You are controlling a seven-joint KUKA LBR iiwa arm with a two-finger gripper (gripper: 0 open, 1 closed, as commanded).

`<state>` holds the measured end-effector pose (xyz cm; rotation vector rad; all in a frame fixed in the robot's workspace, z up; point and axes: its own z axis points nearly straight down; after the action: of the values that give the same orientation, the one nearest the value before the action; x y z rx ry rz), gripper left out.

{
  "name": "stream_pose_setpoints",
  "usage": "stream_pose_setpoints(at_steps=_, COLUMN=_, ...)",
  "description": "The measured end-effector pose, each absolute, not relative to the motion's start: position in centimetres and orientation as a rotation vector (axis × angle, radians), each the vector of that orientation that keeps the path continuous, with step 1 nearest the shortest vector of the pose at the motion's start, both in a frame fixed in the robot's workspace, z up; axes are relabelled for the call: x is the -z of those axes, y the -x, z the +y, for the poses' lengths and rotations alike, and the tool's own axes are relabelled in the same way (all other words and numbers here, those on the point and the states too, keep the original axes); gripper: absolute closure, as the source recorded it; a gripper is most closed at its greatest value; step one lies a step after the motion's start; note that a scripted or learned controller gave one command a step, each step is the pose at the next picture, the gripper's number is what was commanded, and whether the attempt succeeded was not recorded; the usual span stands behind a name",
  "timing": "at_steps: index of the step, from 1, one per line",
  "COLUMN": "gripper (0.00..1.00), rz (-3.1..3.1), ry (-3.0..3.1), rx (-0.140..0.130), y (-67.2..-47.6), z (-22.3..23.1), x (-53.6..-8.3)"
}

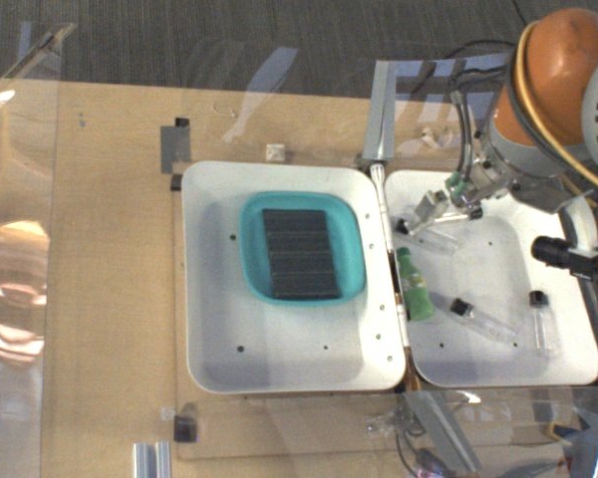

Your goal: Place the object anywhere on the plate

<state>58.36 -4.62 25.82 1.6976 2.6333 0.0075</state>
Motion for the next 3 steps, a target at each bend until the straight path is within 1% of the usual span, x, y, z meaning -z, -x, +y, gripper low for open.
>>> stream_pose_setpoints(at_steps=1, gripper=1.0, rz=2.633, ry=-1.688, rx=-0.013, y=-58.6, z=-4.5, x=-27.0)
stream_pose_setpoints(at_steps=2, gripper=1.0, rz=2.779, ry=-1.454, rx=-0.006, y=-58.0, z=0.6, x=-18.5)
stream_pose_setpoints(at_steps=3, gripper=0.0, rz=2.778, ry=-1.455, rx=-0.006, y=-58.0, z=0.6, x=-18.5)
